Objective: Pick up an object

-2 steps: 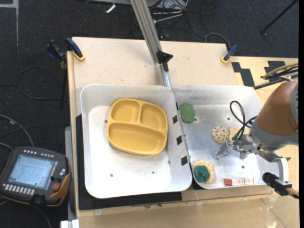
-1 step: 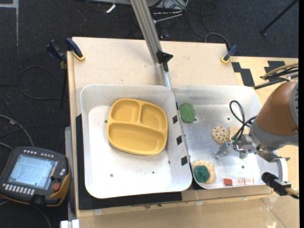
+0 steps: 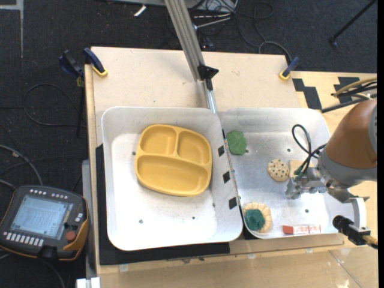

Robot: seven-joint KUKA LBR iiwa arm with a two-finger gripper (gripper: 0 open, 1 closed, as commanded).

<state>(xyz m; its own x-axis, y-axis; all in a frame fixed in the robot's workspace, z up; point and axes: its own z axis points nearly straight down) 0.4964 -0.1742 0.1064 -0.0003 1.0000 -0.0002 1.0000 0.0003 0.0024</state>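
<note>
- My claw [image 3: 295, 189] hangs low inside the right bin [image 3: 312, 125], near its right side; I cannot tell how it is set, since my wrist covers it from above.
- My arm [image 3: 354, 146] reaches in from the right, its orange band showing above the grey wrist.
- A round beige cookie with dark spots [image 3: 277, 170] lies just left of my claw; whether they touch, I cannot tell.
- A green leafy piece [image 3: 236, 142] lies near the right bin's upper left corner, well apart from my claw.
- A round tan piece with a dark green top [image 3: 256, 216] sits at the right bin's lower left corner.
- A small flat red and white packet [image 3: 302, 228] lies along the bin's front edge, below my claw.
- The left bin [image 3: 120, 221] holds a yellow divided plate [image 3: 174, 159], three compartments, lying flat.
- A handheld control pendant [image 3: 42, 219] rests on the dark floor at lower left.
</note>
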